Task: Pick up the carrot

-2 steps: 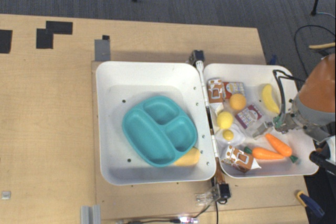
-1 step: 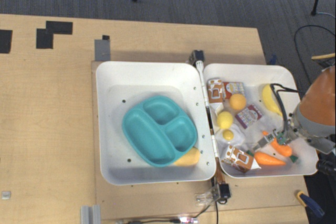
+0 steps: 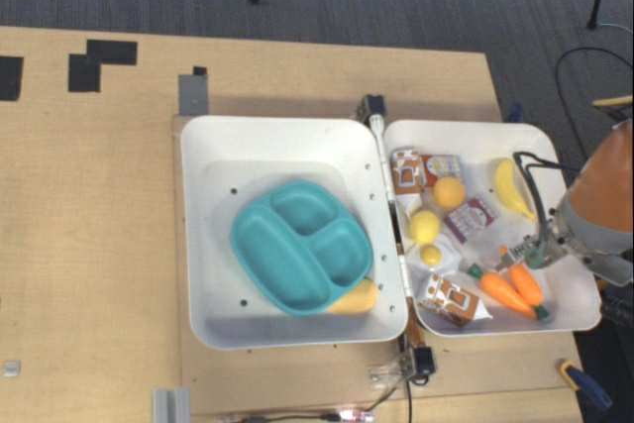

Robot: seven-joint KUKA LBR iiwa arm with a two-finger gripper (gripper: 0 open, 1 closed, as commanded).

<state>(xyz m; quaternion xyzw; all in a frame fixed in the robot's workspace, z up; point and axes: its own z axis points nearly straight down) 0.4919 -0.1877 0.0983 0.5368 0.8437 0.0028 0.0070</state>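
The jaws (image 3: pixel 532 256) hang low over the right bin (image 3: pixel 584 312), and whether they are spread or pressed together cannot be told. The carrot (image 3: pixel 507 293) lies just below and slightly left of the jaws, beside a second carrot (image 3: pixel 526 282) nearly under them.

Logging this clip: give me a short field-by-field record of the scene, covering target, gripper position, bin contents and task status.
target: carrots, two lying side by side in the right bin
gripper: gripper low over the right bin, just above the carrots
grasp: none visible on a carrot
right bin, other items: banana, orange, lemon, small food packets
left bin: teal divided plate; a yellow item at its lower edge
status: carrot not yet lifted
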